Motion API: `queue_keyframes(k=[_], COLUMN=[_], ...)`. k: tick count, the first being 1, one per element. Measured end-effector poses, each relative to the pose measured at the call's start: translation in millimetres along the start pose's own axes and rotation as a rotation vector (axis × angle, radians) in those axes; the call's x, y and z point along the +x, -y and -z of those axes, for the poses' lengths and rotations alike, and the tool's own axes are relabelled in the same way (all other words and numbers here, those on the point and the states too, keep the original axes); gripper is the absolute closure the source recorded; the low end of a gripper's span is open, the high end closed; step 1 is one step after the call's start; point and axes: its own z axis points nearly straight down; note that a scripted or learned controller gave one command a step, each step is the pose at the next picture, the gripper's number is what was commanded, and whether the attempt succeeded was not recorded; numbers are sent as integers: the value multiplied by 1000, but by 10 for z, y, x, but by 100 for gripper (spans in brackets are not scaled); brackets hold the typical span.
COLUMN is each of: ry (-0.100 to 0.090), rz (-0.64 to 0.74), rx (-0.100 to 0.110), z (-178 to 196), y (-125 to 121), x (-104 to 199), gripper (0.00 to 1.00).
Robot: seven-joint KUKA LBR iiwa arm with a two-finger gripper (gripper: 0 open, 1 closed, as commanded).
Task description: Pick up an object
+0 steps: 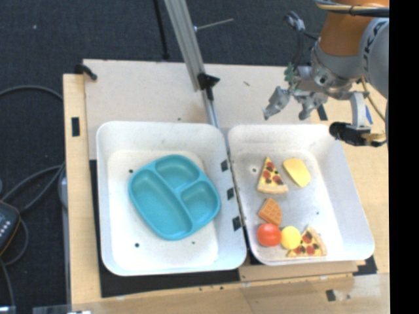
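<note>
Camera view: gripper hangs above the right bin's far rim, fingers spread, nothing between them. In that bin: two pizza slices, yellow wedge, waffle, tomato, lemon. Left bin holds a teal tray. No legible writing.

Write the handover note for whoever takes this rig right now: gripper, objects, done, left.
Gripper: open, holding nothing, above the far edge of the right bin.
Right bin: two pizza slices, yellow cheese piece, waffle piece, red tomato, yellow lemon.
Left bin: blue divided plate.
Done: nothing picked.
Left: descend, grasp one object, lift.
</note>
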Motion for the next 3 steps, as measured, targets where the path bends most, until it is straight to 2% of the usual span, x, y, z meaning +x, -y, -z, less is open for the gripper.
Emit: queue_keyframes(k=[1, 3], ry=[1, 0], rz=[0, -3], rx=[0, 6], z=[0, -1239], y=[0, 113], x=[-2, -12], gripper=[0, 0])
